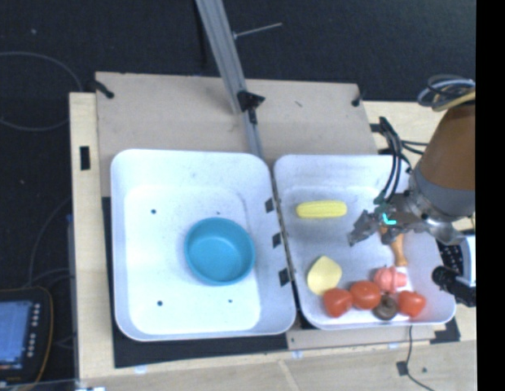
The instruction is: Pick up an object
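Observation:
My gripper (373,228) hangs over the right bin (334,173), just right of and below a yellow corn cob (322,210). I see nothing held in it. A pale yellow fruit (323,274) lies lower in that bin. Along the bin's front edge sit three red tomatoes (337,301) (366,294) (411,303), a pink object (389,278) and a small dark brown object (386,309). A thin orange piece (397,252) shows just under the wrist; I cannot tell whether it belongs to the gripper.
A blue bowl (220,250) stands in the left bin (155,177). A grey metal pole (228,63) slants down to the gap between the bins. Cables (391,149) trail by the right bin's far corner.

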Available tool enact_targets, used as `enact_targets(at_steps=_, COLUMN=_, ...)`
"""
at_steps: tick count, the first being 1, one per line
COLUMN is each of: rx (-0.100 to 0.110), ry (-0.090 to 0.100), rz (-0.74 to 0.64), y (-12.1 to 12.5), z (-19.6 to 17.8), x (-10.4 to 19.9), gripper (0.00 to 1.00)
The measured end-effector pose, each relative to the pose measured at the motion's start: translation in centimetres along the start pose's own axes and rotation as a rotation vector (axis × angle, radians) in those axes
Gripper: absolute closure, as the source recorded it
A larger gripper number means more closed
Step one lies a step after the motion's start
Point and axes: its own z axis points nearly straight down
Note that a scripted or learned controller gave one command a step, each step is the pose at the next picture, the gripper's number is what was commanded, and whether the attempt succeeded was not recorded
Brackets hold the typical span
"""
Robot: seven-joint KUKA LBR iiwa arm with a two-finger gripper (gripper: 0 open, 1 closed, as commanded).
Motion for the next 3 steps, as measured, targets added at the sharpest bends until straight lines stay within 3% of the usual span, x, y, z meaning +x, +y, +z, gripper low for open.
enact_targets(at_steps=1, rx=-0.005, ry=-0.001, rz=0.0, y=0.1, z=-0.2, x=0.0, gripper=0.0)
enact_targets(at_steps=3, rx=0.002, ry=-0.003, rz=0.009, y=0.4, z=11.0, x=1.1, gripper=0.0)
